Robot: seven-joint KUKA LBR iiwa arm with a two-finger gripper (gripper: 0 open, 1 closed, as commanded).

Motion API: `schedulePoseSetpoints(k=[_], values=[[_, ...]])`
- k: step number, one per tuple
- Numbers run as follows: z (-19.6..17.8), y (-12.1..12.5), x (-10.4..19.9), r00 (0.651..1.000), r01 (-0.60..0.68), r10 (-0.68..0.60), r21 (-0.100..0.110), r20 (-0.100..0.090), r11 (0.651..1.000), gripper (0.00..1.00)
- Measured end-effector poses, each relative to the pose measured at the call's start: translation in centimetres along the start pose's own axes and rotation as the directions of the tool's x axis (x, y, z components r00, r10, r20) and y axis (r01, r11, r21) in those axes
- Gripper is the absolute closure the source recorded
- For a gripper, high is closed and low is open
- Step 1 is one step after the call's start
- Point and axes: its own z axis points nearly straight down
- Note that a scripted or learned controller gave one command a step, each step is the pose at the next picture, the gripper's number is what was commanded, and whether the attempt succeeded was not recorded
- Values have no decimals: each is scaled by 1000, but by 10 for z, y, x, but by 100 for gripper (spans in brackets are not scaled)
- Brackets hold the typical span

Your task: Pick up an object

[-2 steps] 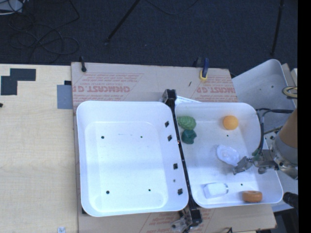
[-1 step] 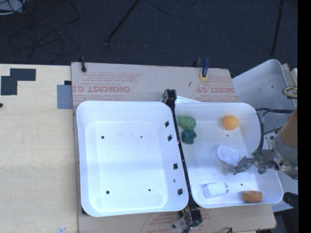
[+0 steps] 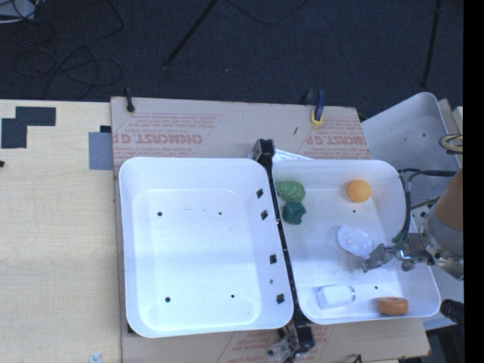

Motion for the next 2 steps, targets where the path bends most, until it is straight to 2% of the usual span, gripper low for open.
schedulePoseSetpoints(k=[2], values=[[0, 0, 0, 1000, 0, 0, 0, 0, 1000, 0]])
